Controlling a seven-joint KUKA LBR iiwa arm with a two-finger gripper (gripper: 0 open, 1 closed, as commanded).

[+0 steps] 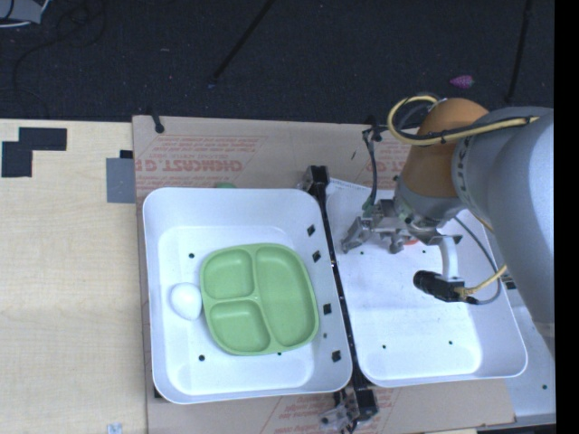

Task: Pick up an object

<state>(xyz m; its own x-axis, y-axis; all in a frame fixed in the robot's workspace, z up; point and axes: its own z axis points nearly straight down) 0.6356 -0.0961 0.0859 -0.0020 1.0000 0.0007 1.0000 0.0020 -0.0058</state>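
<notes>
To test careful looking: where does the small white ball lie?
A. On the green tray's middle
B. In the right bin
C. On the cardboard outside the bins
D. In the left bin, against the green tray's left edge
D: the white ball sits on the left bin floor, touching the green tray at its left edge.

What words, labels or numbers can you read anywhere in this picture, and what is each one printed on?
Red print on the cardboard sheet behind the left bin: it appears upside down or mirrored and too blurred to read with certainty.
Red print on the cardboard strip in front of the bins: too small and blurred to read.
Green divided plate, white egg-shaped object, right bin, gripper: no text visible.
</notes>
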